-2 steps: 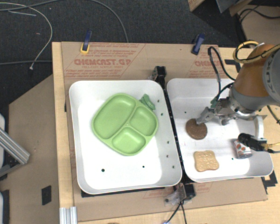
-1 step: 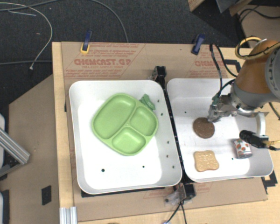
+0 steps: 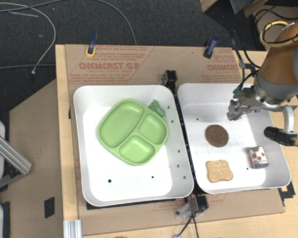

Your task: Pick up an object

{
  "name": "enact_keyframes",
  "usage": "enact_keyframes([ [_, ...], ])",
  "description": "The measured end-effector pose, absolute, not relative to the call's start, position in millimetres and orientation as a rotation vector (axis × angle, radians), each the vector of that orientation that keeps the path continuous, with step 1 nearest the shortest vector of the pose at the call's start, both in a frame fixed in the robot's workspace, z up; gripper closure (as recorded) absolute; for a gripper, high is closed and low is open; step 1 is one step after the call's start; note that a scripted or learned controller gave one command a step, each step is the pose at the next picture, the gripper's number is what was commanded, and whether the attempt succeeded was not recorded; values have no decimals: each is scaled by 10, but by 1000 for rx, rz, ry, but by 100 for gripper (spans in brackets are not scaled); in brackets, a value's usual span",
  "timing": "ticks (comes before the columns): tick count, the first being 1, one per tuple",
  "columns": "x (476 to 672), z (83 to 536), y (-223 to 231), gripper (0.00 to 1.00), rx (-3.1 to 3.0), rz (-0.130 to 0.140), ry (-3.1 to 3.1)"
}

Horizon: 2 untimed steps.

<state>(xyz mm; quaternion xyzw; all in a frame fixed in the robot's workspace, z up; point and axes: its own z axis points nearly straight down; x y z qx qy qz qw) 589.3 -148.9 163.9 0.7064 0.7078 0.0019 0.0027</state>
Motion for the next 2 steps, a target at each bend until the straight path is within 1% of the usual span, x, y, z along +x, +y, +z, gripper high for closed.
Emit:
enact_keyframes([
  [1,5849,2098,-1486,100,2216,5,2219],
  [2,5870,2566,-1411,100,2215,6,2221],
])
